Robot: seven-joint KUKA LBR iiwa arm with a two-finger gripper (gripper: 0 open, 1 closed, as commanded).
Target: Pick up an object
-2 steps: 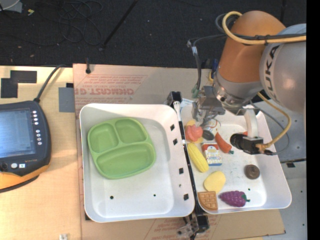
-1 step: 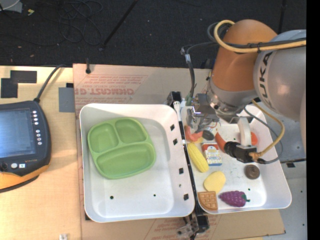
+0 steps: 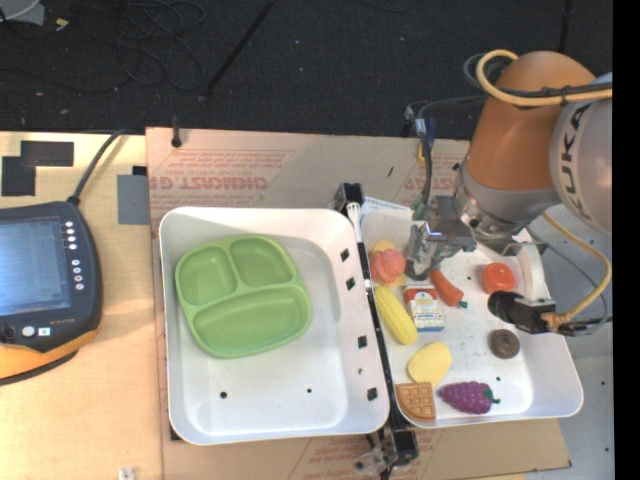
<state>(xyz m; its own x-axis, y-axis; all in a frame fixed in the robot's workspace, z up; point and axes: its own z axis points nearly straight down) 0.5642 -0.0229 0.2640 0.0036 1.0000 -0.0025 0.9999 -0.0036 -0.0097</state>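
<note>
From above, I see two white bins sitting side by side on the bench. The left bin (image 3: 200,408) holds a green plate (image 3: 243,295) with three parts, and nothing lies on the plate. The right bin (image 3: 560,393) is full of toy food, so that is where the arm has to look for something to pick up. The arm comes in from the right, and its gripper (image 3: 423,253) hangs low over the top part of that bin. It is right beside a pink toy (image 3: 389,264) and just above a small red carrot (image 3: 447,287). I think the gripper is going for one of those two, but I am not sure which. The gripper is small and dark here, so I cannot tell if it is open or closed, and I see nothing held in it. Below it lie a yellow corn cob (image 3: 394,314) and a little box (image 3: 428,313), almost touching each other. A red tomato (image 3: 499,277) sits off to the right, near a black part of the arm. Lower down are a yellow lemon shape (image 3: 429,361), a waffle (image 3: 418,401), purple grapes (image 3: 467,397) and a brown round thing (image 3: 505,343). The toys are close together, so a grab could bump the ones beside it.
</note>
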